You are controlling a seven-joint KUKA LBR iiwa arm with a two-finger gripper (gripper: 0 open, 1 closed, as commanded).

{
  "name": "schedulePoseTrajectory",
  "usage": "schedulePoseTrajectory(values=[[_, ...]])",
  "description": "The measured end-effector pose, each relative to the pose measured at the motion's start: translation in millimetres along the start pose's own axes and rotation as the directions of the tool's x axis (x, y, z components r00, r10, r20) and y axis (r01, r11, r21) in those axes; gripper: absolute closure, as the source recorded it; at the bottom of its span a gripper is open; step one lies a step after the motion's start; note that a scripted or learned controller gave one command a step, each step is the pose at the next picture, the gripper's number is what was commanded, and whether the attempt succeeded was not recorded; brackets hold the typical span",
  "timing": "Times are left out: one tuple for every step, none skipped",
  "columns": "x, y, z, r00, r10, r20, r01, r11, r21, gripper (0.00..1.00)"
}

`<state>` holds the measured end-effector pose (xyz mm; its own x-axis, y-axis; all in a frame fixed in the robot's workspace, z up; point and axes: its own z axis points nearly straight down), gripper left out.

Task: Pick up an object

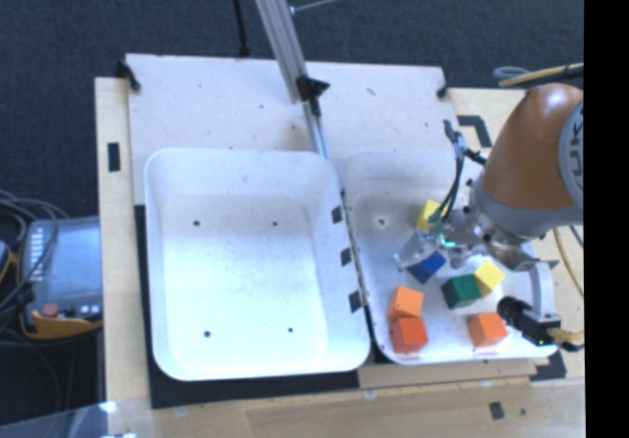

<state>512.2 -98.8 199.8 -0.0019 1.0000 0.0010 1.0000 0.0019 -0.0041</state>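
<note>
While the arm leans in from the right: its orange-banded wrist hangs over the right bin point(378, 186), which puts the hand point(429, 254) low among the blocks.

Hand state: cannot tell how far it is parted; the metal parts at its tip blur together, and nothing is plainly seen gripped.

Likely target: blue block point(426, 269), touching or just under the tip of the hand. I judge it the piece being tried for, since the tool is centred on it.

Other candidates: yellow block point(429, 213) at the far side of the hand, partly hidden by a cable; green block point(459, 291) and a second yellow block point(488, 277) just beside each other under the wrist.

Orange group: two orange blocks point(406, 303) stacked or touching near the front wall, a third point(486, 329) apart to the right. They lie clear of the arm, so easier to reach later.

Left bin point(246, 259): bare white floor with a few dark specks; probably the drop side, hence nothing piled there.

Worktop point(113, 230): pale wood edge showing round both bins, which sit side by side with rims touching so a carried piece has little gap to cross.

Risk, as a judgement: the blocks crowd close round the blue one, so a closing grip could nudge the green neighbour or slip off a tilted face.

Progress: approach stage; lift not yet made.
</note>
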Motion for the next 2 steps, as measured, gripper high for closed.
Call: schedulePoseTrajectory(values=[[-1,1,-2,1.0,0.006,0.001,-0.006,1.0,-0.005,0.0],[5,6,46,1.0,0.008,0.001,-0.008,1.0,0.001,0.0]])
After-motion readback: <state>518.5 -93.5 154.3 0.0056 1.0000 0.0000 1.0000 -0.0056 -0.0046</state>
